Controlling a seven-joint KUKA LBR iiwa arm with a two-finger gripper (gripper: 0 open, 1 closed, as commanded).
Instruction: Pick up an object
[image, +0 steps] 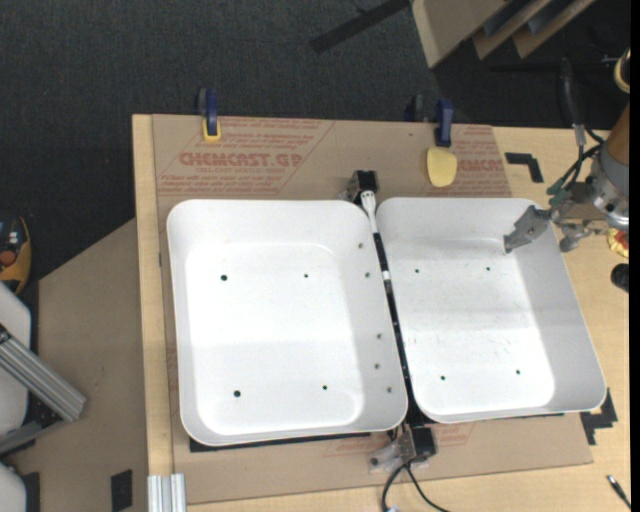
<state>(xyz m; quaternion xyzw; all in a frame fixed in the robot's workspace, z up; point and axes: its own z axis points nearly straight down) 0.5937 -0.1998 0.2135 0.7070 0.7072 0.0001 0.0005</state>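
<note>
Fingers (524, 232) on my feed look spread apart, one grey tip reaching left over the upper right corner of the right bin (560, 330), the other nearer the wrist; nothing sits between them; I see them hanging at the bin's far rim, with the arm (610, 175) coming in from the right edge; no loose object lies in the right bin nor in the left bin (200, 330), whose white floors carry small dark dots; a pale yellow object (441, 166) lies on the tabletop (300, 155) just beyond the right bin, below a blue clamp (444, 120); a second clamp (209, 108) sits further left.
</note>
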